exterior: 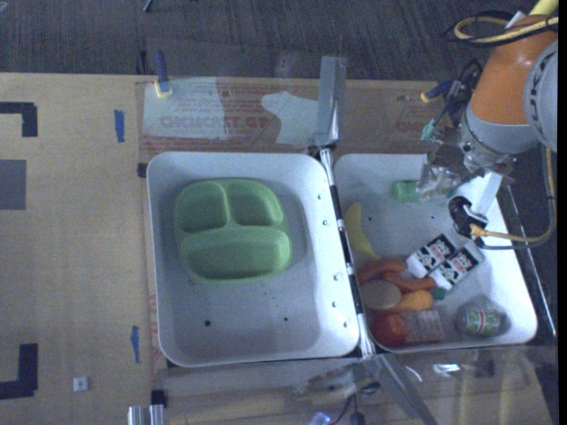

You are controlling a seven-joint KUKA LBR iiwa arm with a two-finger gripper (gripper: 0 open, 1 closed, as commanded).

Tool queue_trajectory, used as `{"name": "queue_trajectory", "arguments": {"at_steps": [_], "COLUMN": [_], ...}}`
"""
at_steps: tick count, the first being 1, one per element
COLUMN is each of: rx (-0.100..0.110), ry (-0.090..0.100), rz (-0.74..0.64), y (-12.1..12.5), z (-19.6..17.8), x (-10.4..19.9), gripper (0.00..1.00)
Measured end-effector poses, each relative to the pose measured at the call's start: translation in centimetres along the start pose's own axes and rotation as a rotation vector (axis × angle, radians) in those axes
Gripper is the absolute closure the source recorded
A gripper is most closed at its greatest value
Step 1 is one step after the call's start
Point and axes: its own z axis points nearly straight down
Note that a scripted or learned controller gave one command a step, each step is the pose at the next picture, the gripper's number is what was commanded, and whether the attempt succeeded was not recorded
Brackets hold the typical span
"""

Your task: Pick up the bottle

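My gripper (437, 181) hangs low over the back of the right bin (523, 321), reached in from the right under the orange band. Right at its left side lies a small pale green thing (404, 189), which may be the end of a clear bottle. The gripper hides its other end, so I cannot tell whether it is held. A second bottle-like item (423, 326), clear with a red end, lies on its side at the bin's front, far from the gripper.
The left bin (168, 326) holds a green divided plate (232, 228). In the right bin are a banana (356, 228), two small cartons (443, 259), orange and red play food (394, 286) and a green-labelled can (479, 320). A black cable (478, 228) dangles beside the gripper.
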Motion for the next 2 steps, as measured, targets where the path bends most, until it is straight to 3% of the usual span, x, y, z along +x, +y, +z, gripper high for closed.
{"name": "queue_trajectory", "arguments": {"at_steps": [1,2], "rx": [0.000,0.002], "ry": [0.000,0.000], "rz": [0.066,-0.038], "y": [-1.6,-11.8], "z": [-3.5,6.8], "x": [2.2,-0.4], "gripper": [1.00,1.00]}}
